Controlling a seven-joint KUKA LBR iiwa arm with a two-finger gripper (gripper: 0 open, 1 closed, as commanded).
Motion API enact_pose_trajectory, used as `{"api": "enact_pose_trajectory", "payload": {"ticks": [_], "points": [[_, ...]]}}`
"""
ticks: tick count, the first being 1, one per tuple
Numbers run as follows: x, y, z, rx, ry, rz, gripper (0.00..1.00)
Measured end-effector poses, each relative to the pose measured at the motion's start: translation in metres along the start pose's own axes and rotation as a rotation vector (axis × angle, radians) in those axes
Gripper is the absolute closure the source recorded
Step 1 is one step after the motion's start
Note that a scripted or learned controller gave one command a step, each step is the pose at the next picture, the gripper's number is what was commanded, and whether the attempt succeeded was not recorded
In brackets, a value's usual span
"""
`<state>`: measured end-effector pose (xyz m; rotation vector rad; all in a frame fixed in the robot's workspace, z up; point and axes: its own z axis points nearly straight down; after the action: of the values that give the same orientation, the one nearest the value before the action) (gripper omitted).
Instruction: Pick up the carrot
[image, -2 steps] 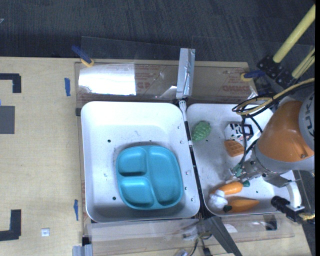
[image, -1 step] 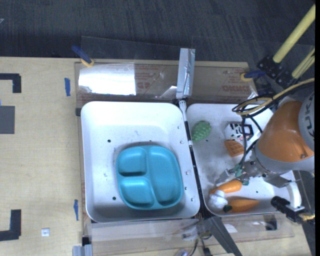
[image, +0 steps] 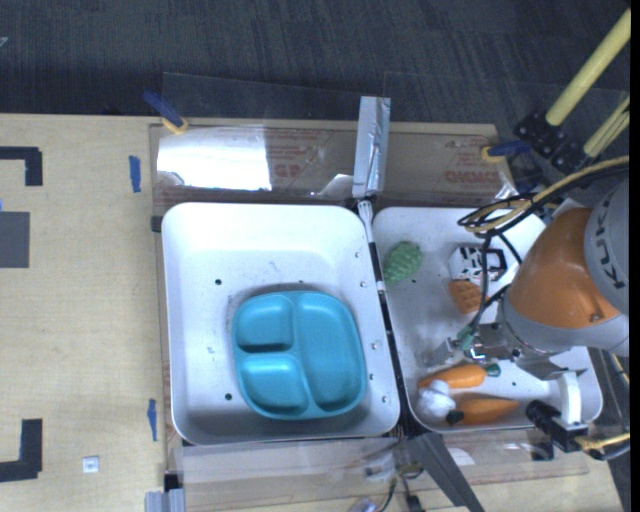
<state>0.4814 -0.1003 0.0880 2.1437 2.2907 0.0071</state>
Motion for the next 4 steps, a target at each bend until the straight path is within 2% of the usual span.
{"api": "enact_pose_trajectory", "payload": {"ticks": [1, 2, 3, 4], "points": [[0.0, 0.002, -0.011, -0.006, -0.002, 0.001, 1.0], [0.0, 0.001, -0.01, -0.004, -0.002, 0.001, 0.0], [-0.002, 0.0, 0.0, 0.001, 0.001, -0.252, 0.0], [-0.004, -0.001, -0.041, 0.002, -0.002, -0.584, 0.0]]}}
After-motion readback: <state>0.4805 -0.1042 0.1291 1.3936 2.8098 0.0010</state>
